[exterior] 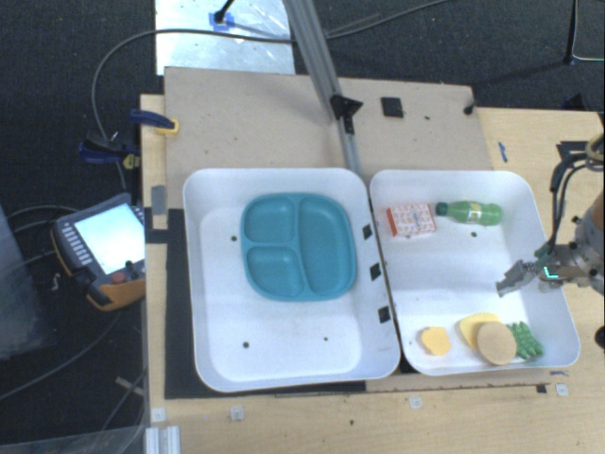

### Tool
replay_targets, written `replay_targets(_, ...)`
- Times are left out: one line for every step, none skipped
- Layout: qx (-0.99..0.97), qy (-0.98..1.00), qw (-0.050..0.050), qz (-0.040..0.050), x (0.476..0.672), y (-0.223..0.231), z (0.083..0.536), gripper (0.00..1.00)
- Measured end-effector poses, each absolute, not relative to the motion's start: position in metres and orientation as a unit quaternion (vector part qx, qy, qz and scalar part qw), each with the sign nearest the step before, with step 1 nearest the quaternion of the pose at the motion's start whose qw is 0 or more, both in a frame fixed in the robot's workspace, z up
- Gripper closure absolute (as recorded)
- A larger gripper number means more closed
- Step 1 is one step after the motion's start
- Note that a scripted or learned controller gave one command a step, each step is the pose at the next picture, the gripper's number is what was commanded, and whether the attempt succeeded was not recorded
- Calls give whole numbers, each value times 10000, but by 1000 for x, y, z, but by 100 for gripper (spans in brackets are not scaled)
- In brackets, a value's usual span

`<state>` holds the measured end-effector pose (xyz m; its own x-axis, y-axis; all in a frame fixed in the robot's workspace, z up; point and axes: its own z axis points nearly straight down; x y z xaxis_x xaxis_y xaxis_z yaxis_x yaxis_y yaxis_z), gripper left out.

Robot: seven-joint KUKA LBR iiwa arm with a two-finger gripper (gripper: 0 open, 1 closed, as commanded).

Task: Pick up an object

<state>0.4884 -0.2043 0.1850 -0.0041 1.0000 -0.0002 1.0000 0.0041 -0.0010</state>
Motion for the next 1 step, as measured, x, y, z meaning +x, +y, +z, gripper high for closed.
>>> replay_targets(-7055, -7087, -7, -1, 489, -204, 186, 0)
